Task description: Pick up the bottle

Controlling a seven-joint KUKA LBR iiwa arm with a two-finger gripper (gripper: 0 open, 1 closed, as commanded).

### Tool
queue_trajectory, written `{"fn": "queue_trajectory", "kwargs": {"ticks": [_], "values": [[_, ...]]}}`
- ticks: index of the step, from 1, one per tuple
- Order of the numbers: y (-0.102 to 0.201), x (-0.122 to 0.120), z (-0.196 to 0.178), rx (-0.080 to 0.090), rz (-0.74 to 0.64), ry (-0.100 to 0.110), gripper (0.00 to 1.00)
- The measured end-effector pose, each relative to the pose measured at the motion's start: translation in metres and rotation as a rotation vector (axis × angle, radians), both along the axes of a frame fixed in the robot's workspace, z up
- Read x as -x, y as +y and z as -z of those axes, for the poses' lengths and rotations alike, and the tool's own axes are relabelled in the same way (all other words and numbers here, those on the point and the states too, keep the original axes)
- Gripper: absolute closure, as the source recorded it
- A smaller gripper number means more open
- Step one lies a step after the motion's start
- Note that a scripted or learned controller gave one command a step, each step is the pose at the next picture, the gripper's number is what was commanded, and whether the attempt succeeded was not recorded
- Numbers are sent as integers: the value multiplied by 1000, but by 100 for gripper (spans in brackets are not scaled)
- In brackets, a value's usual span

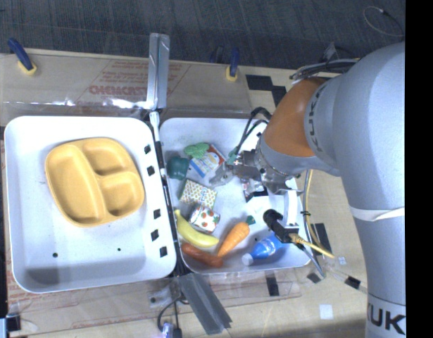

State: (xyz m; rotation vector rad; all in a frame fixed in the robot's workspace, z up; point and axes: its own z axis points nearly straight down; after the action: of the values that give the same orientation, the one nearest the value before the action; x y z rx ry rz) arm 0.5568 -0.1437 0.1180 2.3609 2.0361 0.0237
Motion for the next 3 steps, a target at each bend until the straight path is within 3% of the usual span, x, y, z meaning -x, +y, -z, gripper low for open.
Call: {"fn": "queue_trajectory", "kwargs": {"ticks": [1,2,3], "values": [[48,-57,-5,-10,84,30,0],[46,-46,10,0,22,7,0],[37,-55,25,-8,55,27,0]]}}
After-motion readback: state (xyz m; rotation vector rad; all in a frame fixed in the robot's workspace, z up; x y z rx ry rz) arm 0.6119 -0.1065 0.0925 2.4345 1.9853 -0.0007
